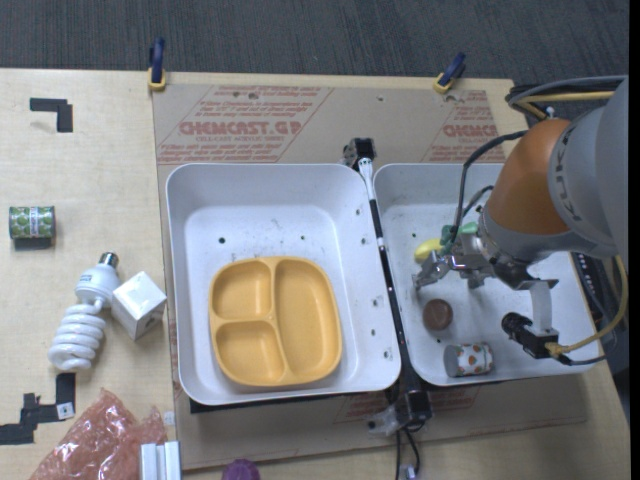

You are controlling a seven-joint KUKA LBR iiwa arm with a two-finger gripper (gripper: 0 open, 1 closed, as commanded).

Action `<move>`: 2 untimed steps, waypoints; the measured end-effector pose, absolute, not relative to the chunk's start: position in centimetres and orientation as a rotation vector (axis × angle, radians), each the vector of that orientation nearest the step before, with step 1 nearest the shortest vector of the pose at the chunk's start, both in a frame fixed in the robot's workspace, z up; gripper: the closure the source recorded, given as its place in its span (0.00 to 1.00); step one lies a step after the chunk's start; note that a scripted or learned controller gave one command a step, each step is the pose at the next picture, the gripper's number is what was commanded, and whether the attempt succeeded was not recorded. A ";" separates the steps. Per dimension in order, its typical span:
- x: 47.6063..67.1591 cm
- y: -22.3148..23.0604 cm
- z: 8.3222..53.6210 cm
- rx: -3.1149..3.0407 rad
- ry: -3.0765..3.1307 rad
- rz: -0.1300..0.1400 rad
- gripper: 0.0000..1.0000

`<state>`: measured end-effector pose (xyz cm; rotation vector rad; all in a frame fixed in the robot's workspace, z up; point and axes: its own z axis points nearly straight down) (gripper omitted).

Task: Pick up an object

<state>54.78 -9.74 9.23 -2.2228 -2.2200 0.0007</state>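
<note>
Where bin wall (383,258) nears, fingers (428,268)

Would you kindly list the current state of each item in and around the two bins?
Yellow divided plate: flat in the left bin.
Brown round object: resting in the right bin.
Small can: on its side, right bin.
Gripper: low over the right bin.
Spiral light bulb: lying on the bench.
Green can: on its side.

Robot lab, clamped bench board (250,118), carpet (300,8)
</note>
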 end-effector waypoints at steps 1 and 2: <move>54.8 -9.8 10.2 -2.223 -2.222 0.000 1.00; 54.8 -9.8 10.2 -2.223 -2.221 0.000 0.00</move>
